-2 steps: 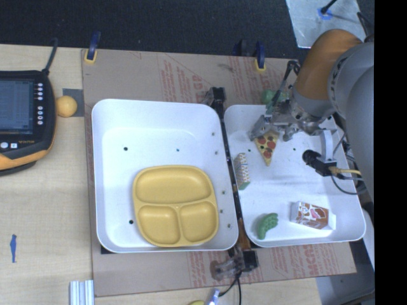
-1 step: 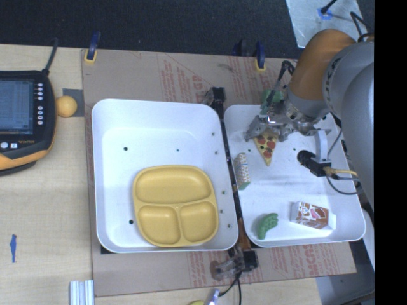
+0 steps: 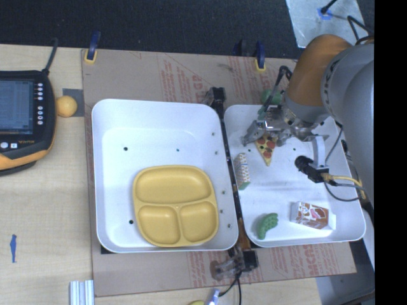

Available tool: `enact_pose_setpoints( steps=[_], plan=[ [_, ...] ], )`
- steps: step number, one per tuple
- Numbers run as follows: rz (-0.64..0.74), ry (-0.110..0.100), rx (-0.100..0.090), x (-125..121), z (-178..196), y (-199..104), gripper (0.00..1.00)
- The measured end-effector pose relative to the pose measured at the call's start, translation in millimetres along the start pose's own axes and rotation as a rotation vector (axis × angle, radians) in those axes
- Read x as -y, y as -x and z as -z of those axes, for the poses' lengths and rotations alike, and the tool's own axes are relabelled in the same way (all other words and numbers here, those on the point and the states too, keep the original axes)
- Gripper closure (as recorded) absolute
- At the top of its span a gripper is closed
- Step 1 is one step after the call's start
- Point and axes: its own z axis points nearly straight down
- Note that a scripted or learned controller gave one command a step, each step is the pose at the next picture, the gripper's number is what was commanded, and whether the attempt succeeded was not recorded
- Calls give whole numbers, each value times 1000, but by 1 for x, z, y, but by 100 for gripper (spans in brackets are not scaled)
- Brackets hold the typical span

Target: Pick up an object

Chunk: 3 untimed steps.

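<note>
My gripper [image 3: 267,132] hangs low over the back left part of the right bin [image 3: 343,234], on the grey arm with its orange band. Directly under and in front of it lies a toy pizza slice [image 3: 268,152], orange with red spots, its tip pointing toward the front. The gripper's metal parts overlap the slice's wide end, so I cannot tell whether they touch it. Further objects in this bin are a ribbed pale piece [image 3: 241,169] by the left wall, a green pickle-like toy [image 3: 266,225] at the front, and a brown and white carton [image 3: 311,215] at the front right.
The left bin [image 3: 121,126] holds a yellow divided plate [image 3: 177,205]. A black cable end [image 3: 308,168] hangs off the arm over the right bin. A teach pendant [image 3: 22,119] and an orange ball [image 3: 65,105] sit on the bench at the left.
</note>
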Motion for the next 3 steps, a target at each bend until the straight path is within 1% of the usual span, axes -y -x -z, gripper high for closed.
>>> enact_pose_setpoints(
  steps=[1,2,3],
  plan=[
    [-2,3,-1,-13,1,23,0],
    [0,3,-3,-14,14,23,100],
    [1,2,-3,-14,14,23,0]
  ],
)
